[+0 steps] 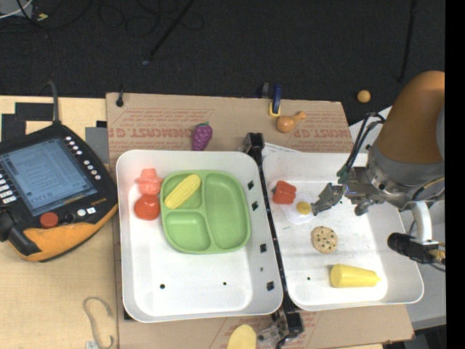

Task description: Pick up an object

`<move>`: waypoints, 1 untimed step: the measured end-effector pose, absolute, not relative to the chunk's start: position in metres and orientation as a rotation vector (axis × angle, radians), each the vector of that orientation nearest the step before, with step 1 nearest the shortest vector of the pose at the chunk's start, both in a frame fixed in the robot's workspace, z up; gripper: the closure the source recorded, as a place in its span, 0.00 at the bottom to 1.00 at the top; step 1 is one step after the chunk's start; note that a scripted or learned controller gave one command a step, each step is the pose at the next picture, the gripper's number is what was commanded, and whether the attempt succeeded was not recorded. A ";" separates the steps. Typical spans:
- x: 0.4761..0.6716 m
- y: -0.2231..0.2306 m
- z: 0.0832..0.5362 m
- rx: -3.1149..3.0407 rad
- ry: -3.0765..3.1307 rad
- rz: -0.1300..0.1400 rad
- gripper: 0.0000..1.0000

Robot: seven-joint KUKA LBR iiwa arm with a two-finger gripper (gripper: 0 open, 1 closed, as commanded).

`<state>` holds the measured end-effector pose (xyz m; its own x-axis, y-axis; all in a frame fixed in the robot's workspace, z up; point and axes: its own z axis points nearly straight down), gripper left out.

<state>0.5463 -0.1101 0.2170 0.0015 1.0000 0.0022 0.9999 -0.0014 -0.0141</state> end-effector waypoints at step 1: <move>0.549 -0.110 0.224 -2.221 -2.221 0.001 0.00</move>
<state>0.5489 -0.1104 0.2236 -0.0002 1.0000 0.0003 1.0000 0.0002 -0.0010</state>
